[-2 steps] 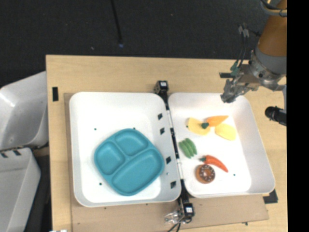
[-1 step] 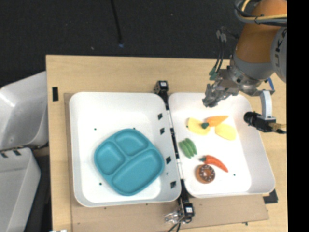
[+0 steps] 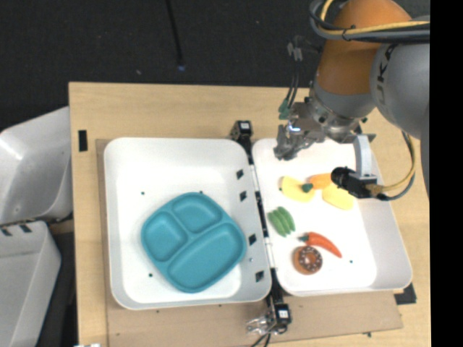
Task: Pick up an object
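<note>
Donut (image 3: 309, 259) sits nearest; gripper (image 3: 286, 147) hovers at the right bin's (image 3: 383, 266) eleven o'clock corner, jaws' state unclear.

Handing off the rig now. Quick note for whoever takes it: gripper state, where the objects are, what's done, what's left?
Gripper: low over the far left corner of the right bin, nothing visibly held; open or shut can't be told.
Right bin: yellow piece with orange piece beside it, second yellow piece, green pepper-like toy, toy carrot, brown donut-like toy.
Left bin: blue divided plate.
Done: no pick yet; all objects lie in the bins.
Left: grasp one object and lift it. The yellow piece is closest to the gripper.
</note>
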